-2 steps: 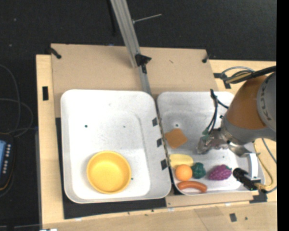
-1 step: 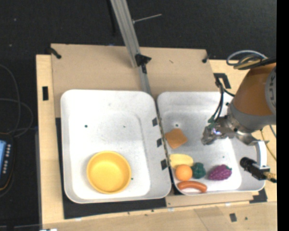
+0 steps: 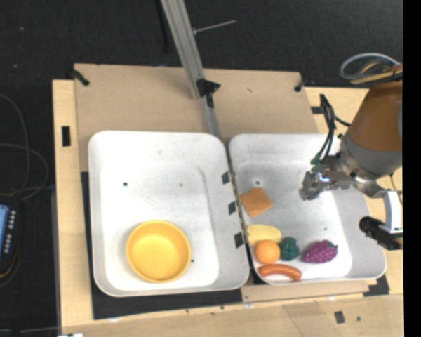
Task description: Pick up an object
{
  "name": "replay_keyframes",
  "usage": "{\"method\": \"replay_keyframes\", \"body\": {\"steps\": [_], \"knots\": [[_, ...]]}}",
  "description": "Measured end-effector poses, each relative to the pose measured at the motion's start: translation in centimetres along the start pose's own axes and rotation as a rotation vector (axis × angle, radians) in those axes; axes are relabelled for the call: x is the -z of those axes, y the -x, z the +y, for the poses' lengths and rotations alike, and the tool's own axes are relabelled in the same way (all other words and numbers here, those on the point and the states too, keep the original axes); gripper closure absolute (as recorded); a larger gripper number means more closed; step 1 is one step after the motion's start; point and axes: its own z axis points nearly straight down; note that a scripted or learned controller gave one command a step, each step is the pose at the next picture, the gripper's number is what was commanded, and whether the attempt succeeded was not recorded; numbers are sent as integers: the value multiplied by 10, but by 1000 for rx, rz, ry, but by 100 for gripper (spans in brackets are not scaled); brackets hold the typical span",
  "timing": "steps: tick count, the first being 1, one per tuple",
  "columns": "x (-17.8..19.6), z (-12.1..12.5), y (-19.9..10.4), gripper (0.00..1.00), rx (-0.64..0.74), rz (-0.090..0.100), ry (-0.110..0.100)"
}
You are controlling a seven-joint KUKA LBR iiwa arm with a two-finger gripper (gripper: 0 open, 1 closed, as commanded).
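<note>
Nearest to us, along the near edge of the right bin, we see a row of small toy foods: an orange-red sausage lying at the near wall, an orange ball just behind it, a dark green piece touching the orange ball's right side, and a bunch of purple grapes a little farther right. A pale yellow piece sits just beyond the orange ball, against the bin's left wall.

In the left bin we find a yellow bowl, upright, resting in the near half, apart from the walls.

Farther back in the right bin, an orange-tan block lies tilted near the left wall, well apart from the arm.

To the right of that block, we see the gripper hanging over the bare middle of the right bin, with nothing visible between its fingers; whether they are spread or closed we cannot tell. The grey arm with its orange band rises behind it at the right.

Beyond both bins, a metal pole slants away over the brown board.
</note>
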Motion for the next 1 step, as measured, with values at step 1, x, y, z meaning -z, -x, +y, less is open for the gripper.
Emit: {"method": "replay_keyframes", "body": {"steps": [1], "knots": [[29,2,1,100,0,0,-2]]}}
